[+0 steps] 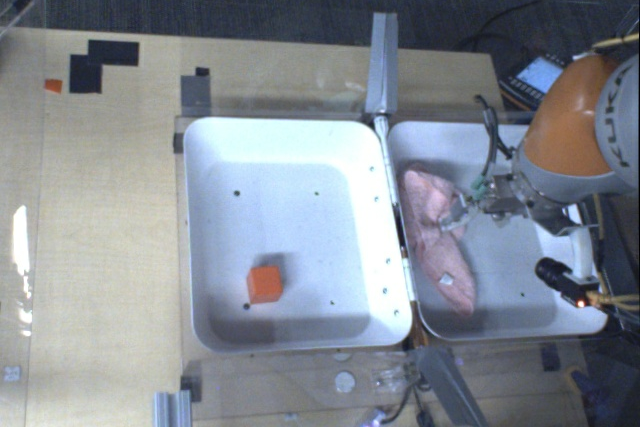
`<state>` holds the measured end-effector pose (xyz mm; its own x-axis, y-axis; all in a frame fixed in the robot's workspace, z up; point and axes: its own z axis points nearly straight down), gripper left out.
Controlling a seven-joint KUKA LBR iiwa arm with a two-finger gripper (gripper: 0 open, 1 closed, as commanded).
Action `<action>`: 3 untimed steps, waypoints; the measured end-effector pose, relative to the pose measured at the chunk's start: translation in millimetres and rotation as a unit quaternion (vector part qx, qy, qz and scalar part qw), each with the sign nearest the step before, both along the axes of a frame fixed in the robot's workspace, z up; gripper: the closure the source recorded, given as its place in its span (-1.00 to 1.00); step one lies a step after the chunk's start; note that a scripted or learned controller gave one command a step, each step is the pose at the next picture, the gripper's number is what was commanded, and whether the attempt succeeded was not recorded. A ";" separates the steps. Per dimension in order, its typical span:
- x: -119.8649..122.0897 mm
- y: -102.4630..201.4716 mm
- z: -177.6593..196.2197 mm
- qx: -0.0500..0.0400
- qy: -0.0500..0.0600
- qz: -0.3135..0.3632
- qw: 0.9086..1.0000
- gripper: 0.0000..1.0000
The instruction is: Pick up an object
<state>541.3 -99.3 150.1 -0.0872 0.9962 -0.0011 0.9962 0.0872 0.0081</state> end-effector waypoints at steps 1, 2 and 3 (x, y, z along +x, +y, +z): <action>52.5 13.1 -56.4 -0.001 -0.006 0.011 1.000 -1.00; 80.2 -7.2 -56.3 0.000 -0.006 0.020 1.000 -1.00; 61.4 4.6 -55.7 -0.002 -0.008 0.039 0.999 -1.00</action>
<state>602.7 -94.7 94.4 -0.1640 0.9864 -0.0074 0.9861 0.1641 0.0242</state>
